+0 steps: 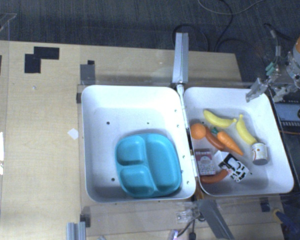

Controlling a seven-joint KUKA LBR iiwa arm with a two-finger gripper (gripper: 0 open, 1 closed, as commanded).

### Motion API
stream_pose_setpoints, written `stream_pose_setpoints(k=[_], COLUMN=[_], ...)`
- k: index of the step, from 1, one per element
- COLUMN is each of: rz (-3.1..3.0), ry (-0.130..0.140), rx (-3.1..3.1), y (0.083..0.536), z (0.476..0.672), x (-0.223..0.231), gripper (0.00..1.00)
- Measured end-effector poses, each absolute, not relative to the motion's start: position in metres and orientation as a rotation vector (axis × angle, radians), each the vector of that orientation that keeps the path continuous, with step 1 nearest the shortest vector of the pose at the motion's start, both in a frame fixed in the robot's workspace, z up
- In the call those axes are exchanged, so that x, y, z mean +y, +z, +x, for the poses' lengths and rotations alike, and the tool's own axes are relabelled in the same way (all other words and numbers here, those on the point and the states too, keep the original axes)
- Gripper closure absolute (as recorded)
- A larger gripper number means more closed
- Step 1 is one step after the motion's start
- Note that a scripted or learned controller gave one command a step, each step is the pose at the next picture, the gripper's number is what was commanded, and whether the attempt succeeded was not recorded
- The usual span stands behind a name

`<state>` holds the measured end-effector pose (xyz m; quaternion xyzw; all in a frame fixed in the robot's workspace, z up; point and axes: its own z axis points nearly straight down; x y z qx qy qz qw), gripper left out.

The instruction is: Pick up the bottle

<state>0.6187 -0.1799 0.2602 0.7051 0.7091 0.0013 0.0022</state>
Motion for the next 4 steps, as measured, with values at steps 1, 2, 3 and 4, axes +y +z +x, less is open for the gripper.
stream_pose_setpoints(k=[1, 2, 3, 4], rz=[2.301, 2.116, 2.171, 2.004], ry=[0.002, 0.009, 0.008, 0.005], rx=[2.134, 2.312, 2.263, 2.415], y=[0.169, 0.088, 0.105, 0.116], z=[0.67, 0.671, 0.671, 0.634], x=[-0.169, -0.116, -0.088, -0.092], gripper=[0.0, 0.0, 0.0, 0.0])
